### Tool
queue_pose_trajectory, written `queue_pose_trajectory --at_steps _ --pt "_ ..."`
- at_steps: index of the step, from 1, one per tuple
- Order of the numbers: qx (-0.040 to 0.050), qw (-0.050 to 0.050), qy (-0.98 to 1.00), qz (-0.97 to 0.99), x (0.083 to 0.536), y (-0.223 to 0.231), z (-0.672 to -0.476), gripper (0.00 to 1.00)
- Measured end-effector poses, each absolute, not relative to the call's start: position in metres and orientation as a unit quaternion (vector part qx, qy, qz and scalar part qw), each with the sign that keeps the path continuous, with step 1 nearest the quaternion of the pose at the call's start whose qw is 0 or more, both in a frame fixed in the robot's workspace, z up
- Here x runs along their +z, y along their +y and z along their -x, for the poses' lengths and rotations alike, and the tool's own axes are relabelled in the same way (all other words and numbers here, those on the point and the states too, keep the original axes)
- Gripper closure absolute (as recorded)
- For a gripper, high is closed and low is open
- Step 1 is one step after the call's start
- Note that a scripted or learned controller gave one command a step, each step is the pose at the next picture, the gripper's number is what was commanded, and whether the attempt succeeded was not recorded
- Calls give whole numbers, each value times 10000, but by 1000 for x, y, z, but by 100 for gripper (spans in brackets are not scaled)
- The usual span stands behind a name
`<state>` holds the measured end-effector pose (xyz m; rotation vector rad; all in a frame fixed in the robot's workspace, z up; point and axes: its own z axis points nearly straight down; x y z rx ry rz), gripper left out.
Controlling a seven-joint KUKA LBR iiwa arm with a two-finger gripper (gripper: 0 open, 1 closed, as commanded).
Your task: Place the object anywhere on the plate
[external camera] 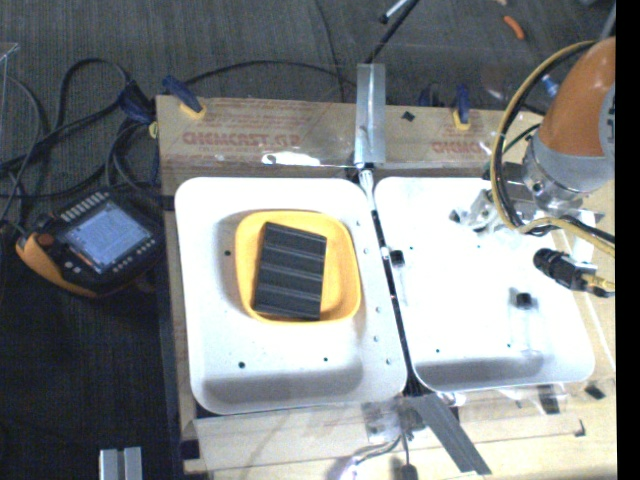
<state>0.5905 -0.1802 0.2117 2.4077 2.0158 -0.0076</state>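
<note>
A dark grey ribbed block lies flat on the yellow plate, covering most of the plate's middle. The plate rests in the left white bin. My gripper hangs over the far part of the right white bin, well to the right of the plate and apart from the block. Nothing shows in it. The arm's orange band is at the upper right.
A black connector with yellow cable hangs off the wrist over the right bin's right side. A small dark piece sits on that bin's floor. A metal divider post stands behind the bins. A teach pendant lies at left.
</note>
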Motion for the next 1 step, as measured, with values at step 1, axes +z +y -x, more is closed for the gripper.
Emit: queue_pose_trajectory --at_steps 1 --pt "-24 9 6418 -7668 212 -180 -591 0"
